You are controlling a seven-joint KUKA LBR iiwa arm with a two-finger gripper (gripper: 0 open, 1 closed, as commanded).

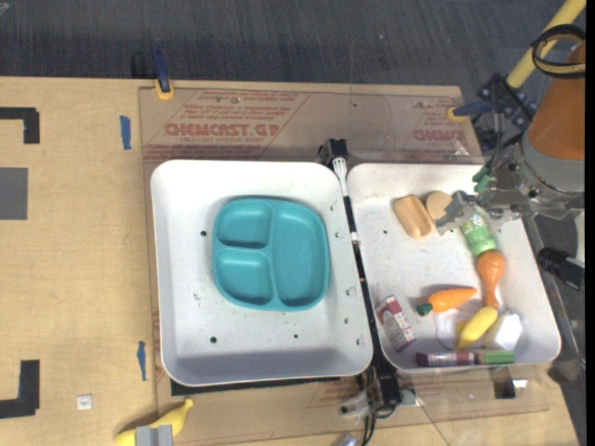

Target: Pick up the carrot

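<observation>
The carrot (449, 298) is seen lying in the right bin (539, 291), beside a banana (478, 325); the gripper (472, 206) is poised over the bin's upper part, well apart

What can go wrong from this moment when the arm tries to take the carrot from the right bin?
1. The carrot lies packed among a yellow banana-like toy and an orange pear-shaped toy, so the fingers may catch a neighbour instead.
2. The gripper is near the green item, up-picture of the carrot; coming down there would miss it.
3. The pear-shaped toy has nearly the same colour, so it may be mistaken for the carrot.
</observation>
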